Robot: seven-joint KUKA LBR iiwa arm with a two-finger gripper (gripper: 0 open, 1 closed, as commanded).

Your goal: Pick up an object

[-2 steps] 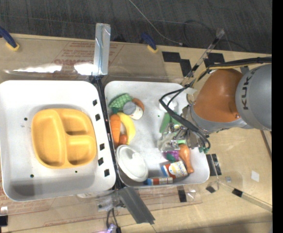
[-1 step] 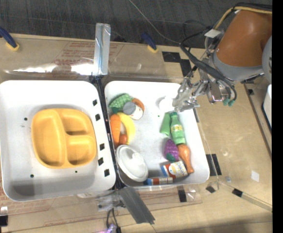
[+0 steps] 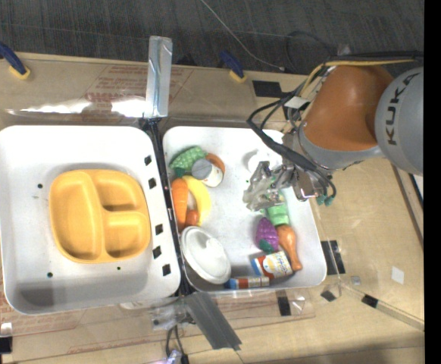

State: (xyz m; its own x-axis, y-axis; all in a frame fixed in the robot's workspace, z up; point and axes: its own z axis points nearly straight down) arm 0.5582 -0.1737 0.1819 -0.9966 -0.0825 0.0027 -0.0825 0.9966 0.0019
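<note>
Nothing looks lifted yet: the gripper hangs low inside the right bin just above the purple toy, its grip state unreadable.

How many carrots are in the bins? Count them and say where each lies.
2. One carrot lies by the right bin's left wall beside the banana; the other carrot lies near its right wall, below the gripper. More may be hidden.

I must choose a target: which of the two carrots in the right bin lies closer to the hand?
The carrot beside the purple grapes, below the hand. The other carrot lies by the banana at the divider.
</note>
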